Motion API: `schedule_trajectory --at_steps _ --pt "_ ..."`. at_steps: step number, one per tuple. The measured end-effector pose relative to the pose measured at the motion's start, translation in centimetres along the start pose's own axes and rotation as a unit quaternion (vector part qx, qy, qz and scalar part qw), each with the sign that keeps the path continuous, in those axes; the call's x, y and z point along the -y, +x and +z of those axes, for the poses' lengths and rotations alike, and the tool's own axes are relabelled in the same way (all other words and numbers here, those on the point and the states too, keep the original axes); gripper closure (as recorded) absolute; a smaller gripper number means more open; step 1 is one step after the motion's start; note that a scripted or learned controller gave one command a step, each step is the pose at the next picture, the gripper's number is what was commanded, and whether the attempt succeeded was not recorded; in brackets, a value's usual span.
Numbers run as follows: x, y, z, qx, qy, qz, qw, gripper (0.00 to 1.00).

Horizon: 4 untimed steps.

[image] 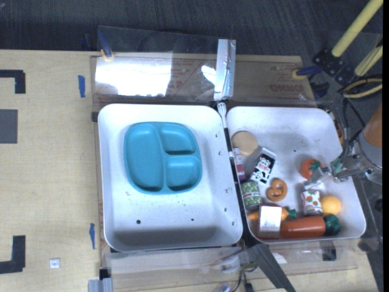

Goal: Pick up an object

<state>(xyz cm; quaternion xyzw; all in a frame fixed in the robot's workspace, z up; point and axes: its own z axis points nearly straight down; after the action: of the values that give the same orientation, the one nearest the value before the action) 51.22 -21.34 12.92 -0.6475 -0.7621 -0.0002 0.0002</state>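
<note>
along the right bin's [285, 117] right wall the gripper [331, 170] hangs low beside an orange-and-green toy [309, 166]; whether its fingers are spread or closed cannot be told. near it lie a small printed carton [312, 202], a yellow ball [330, 205], a pretzel [276, 190], a black-and-white carton [263, 167] and a red sausage-like piece [302, 226]. no label is legible. the left bin [112, 181] holds a blue divided tray [163, 156].
</note>
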Motion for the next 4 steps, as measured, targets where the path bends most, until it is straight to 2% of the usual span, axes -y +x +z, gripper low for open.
schedule_trajectory --at_steps 1,2,3,4 --pt "-8.1 -1.4 4.0 -0.003 -0.004 -0.088 0.9961 0.0" --pt "-9.2 1.1 2.8 0.001 -0.002 0.141 0.99 0.0" --pt "-6.0 0.6 4.0 -0.004 -0.004 0.162 0.9868 0.0" --pt "-8.5 0.4 4.1 -0.006 -0.001 0.23 0.9732 0.0"
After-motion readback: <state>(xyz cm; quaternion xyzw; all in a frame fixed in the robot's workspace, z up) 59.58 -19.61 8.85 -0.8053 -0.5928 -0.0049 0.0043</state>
